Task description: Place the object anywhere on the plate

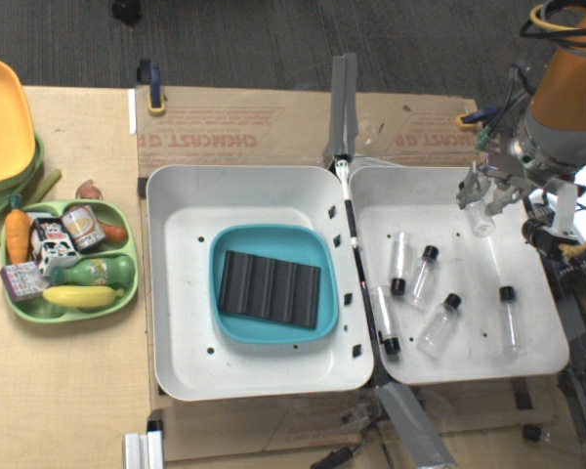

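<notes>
Up at the right bin's (537, 360) far corner, the gripper (483, 203) seems to pinch a clear tube (482, 221), which should travel level and drop squarely onto the blue plate (230, 330).

Gripper (485, 191): finger position too small and blurred to determine. A clear tube (482, 225) directly below the jaws is faint; contact undeterminable. Arm (566, 86) behind the jaws is cut off at the right edge.

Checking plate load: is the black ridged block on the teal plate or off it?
On it: the black block lies flat inside the teal plate.
</notes>
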Tool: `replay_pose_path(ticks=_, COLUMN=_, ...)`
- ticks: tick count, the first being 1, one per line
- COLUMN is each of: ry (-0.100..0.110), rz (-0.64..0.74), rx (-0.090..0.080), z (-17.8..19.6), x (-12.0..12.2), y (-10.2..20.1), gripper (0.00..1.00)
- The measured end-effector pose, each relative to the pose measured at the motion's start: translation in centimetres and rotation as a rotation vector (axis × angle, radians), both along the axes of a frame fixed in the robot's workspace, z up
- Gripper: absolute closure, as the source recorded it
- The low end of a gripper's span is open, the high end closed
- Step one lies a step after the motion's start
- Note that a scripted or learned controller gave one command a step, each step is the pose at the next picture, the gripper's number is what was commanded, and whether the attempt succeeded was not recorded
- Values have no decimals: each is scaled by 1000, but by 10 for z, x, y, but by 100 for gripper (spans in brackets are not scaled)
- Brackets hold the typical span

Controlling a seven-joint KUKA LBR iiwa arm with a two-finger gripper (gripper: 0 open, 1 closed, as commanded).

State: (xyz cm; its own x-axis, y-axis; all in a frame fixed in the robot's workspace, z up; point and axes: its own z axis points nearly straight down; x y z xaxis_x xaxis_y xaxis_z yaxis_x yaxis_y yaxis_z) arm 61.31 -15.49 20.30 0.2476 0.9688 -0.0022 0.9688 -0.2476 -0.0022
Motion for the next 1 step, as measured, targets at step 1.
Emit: replay_pose_path(ticks=1, ry=0, rz=0, rx=0, z=0, x=0, y=0, gripper=0)
